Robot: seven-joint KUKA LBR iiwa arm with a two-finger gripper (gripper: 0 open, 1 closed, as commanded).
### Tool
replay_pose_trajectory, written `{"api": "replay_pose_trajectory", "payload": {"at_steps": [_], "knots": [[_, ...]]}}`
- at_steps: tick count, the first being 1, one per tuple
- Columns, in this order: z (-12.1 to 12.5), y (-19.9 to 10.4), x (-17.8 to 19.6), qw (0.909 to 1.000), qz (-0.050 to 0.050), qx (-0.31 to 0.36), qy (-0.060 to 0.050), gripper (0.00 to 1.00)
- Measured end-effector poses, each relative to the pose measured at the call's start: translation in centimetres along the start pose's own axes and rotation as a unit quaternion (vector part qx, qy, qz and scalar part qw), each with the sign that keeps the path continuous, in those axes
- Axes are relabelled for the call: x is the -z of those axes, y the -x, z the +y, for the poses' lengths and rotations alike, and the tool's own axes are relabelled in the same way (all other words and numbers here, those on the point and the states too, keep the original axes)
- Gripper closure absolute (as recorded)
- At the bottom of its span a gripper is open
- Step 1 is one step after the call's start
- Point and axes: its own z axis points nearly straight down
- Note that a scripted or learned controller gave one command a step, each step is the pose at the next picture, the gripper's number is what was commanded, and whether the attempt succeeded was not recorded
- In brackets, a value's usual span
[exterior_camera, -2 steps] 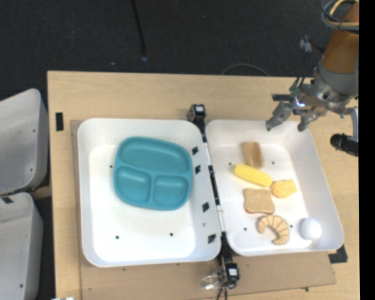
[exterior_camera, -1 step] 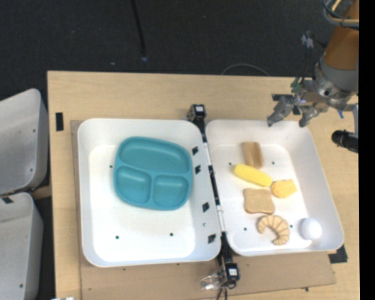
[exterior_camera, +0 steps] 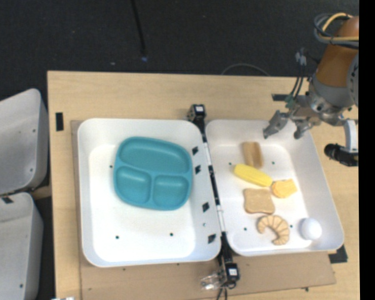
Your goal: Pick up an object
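- The gripper hangs over the far right corner of the right bin, its two fingers spread apart with nothing between them.
- The things it could take all lie in that bin: a small bread roll nearest the gripper, a yellow corn cob just below it, a yellow-orange piece touching the cob's right end, a slice of toast, a croissant and a white ball near the front edge.
- The left bin holds a teal divided plate, well apart from the arm.
- To my eye the risk is crowding: cob, yellow-orange piece and toast sit so close that a finger coming down could land on a neighbour and push things aside.
- The roll lies near the bin's back wall, so a descent there might clip the rim.
- The ball would likely roll away from a glancing touch.
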Motion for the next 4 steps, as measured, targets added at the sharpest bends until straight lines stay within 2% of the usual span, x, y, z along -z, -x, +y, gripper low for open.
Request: {"api": "replay_pose_trajectory", "payload": {"at_steps": [1, 2, 3, 4], "knots": [[0.0, 0.0, -6.3, 1.0, 0.0, 0.001, 0.0, 0.0], [0.1, 0.1, -8.4, 1.0, 0.0, 0.002, 0.002, 0.0], [0.3, 0.2, -6.9, 1.0, -0.002, 0.004, 0.006, 1.0], [0.7, 1.2, -1.1, 1.0, 0.0, 0.001, 0.005, 1.0]]}}
